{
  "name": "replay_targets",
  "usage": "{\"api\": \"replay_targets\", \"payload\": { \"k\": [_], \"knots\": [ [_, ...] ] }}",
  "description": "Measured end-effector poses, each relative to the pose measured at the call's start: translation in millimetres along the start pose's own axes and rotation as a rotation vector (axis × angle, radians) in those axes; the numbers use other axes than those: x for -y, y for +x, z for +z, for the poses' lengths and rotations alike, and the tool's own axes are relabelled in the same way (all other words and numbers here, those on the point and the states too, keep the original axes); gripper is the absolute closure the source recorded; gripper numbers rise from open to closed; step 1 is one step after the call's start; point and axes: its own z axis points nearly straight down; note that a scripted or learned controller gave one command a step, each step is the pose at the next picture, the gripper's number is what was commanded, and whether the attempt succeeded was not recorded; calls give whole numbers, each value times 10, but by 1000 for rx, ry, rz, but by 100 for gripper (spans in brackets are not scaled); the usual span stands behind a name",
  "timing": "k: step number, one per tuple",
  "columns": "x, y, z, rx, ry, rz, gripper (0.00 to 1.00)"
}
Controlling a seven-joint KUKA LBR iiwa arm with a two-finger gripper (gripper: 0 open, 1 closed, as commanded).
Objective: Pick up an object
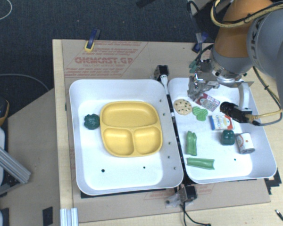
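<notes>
Hovering my two-finger metal gripper (198, 91) low over the right white bin (259, 159), finger state I cannot tell; the small red-and-white packet (210, 101) lies just beside it. Step: approach; next calls for a centred descent and closing.

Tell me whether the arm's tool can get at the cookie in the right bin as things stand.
Probably yes. The tool hovers just right of the cookie, which lies flat and uncovered; only the light green piece lies near, apart from it.
</notes>
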Motion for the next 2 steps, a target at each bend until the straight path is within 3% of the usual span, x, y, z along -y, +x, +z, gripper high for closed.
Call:
{"api": "replay_targets", "payload": {
  "k": [2],
  "knots": [
    [-40, -2, -216, 1, -10, -2, 100]
  ]
}}
